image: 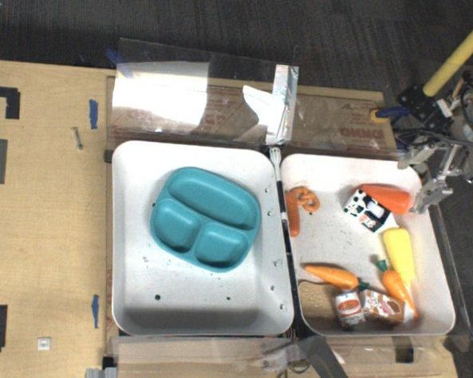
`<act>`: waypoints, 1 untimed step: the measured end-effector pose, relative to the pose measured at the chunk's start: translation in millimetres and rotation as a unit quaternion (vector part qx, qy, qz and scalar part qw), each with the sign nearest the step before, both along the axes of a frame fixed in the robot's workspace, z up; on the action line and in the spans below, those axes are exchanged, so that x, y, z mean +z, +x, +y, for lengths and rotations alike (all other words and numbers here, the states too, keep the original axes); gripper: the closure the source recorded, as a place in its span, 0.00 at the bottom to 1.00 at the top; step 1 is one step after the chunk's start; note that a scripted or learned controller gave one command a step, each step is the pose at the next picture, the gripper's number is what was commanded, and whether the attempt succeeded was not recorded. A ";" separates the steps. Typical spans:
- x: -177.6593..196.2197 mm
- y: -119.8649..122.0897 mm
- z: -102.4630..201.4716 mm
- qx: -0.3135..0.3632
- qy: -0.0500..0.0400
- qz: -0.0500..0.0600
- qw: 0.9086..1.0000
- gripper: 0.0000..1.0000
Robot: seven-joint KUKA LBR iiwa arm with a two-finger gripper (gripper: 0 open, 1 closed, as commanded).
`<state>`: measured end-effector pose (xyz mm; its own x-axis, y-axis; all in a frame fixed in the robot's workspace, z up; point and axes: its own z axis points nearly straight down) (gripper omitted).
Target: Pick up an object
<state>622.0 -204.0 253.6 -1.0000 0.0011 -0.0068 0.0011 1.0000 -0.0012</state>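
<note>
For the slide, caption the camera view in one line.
Arm's hand at the right bin's far corner, above toy food; teal divided tray in the left bin.

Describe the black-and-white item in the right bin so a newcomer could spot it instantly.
Start at the right bin, the one crowded with toy food rather than the teal tray. Near its far edge, left of the gripper, sits a small black-and-white carton touching a red-orange wedge. It is the only thing there patterned in black and white patches; its neighbours are orange, yellow or red.
</note>
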 end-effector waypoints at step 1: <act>-118.8 -81.8 -20.0 0.033 0.001 0.005 0.999 0.00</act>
